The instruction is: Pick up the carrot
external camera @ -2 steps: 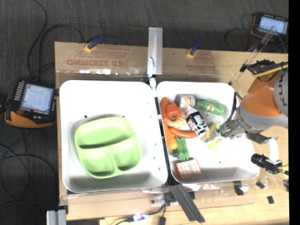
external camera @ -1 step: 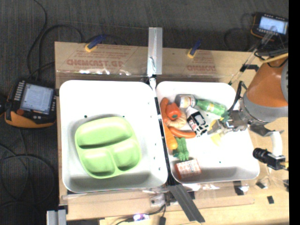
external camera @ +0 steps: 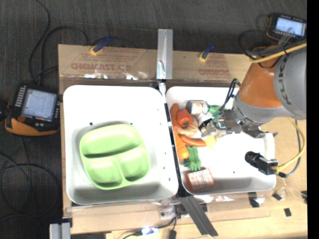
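You see the brown cardboard-covered table (external camera: 124,63) carrying two shallow white plastic bins side by side. The left white bin (external camera: 79,96) holds a light green plastic tray with three compartments (external camera: 115,155), which lies a little tilted in the lower middle of that bin. The right white bin (external camera: 234,176) holds a group of small things, all close to its left wall. The grey robot arm with the orange band (external camera: 271,91) reaches in from the right side, over the upper right part of this bin. Its end effector (external camera: 213,126) is low over the pile, just beside the small silver metal can (external camera: 197,106) and near the top of the group; you cannot tell from this view if it is wide or narrow, and nothing is seen held in it. The long orange carrot (external camera: 193,141) lies in the right bin, in the middle of the pile, below a red rounded vegetable (external camera: 184,117) and touching a pale pinkish item next to it. Below the carrot there is a green leafy vegetable piece (external camera: 193,158). Near the front edge of the bin rests a small red and white packet (external camera: 199,178), apart from the carrot.
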Action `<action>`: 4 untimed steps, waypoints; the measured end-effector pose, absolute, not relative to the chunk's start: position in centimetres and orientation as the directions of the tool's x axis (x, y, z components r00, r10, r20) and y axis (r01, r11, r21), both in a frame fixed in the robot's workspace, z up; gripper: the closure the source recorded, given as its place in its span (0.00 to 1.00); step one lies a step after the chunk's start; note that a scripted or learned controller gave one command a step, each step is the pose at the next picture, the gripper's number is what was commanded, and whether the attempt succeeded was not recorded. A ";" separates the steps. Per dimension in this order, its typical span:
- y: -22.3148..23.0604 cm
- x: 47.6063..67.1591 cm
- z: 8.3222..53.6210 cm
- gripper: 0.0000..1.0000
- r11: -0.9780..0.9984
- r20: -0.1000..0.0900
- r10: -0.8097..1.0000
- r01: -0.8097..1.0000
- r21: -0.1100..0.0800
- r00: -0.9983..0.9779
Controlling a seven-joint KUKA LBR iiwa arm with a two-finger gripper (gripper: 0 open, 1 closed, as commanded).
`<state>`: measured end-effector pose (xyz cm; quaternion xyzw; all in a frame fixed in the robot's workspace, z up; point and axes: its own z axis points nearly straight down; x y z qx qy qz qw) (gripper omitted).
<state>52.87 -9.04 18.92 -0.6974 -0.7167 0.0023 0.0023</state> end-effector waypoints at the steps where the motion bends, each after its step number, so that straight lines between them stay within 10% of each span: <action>1: -10.0 53.6 23.8 1.00 0.198 -0.003 0.980 0.980 -0.006 -0.198; 2: -6.2 55.2 22.9 1.00 0.187 -0.002 0.982 0.982 -0.006 -0.187; 3: -1.3 51.5 25.2 1.00 -0.089 -0.003 0.996 0.996 -0.007 0.089; 4: -6.3 50.1 26.6 1.00 0.016 -0.004 1.000 1.000 -0.006 -0.016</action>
